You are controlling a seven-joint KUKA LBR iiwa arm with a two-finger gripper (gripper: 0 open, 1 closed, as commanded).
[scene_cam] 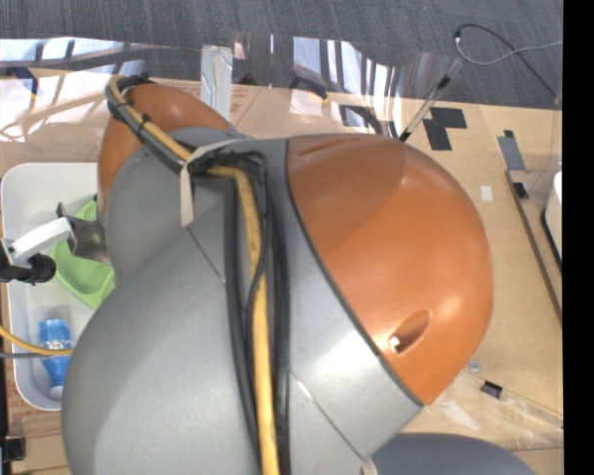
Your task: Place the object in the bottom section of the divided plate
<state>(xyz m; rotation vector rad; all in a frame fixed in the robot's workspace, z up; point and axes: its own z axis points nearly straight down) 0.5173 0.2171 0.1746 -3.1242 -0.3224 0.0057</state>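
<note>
The arm's grey and orange body hides most of both bins. At the far left, part of the green divided plate (pixel 83 270) shows in the left white bin (pixel 20 181). My gripper (pixel 83 236) hangs over the plate's visible edge, mostly hidden behind the arm. A blue object (pixel 51 342) lies on the bin floor, in front of the plate and apart from the gripper. The plate's sections are hidden.
The left bin's near wall (pixel 30 396) sits just below the blue object. Brown bench surface (pixel 515 166) with black tape marks shows at the right, and a thin cable (pixel 475 43) lies at the back right.
</note>
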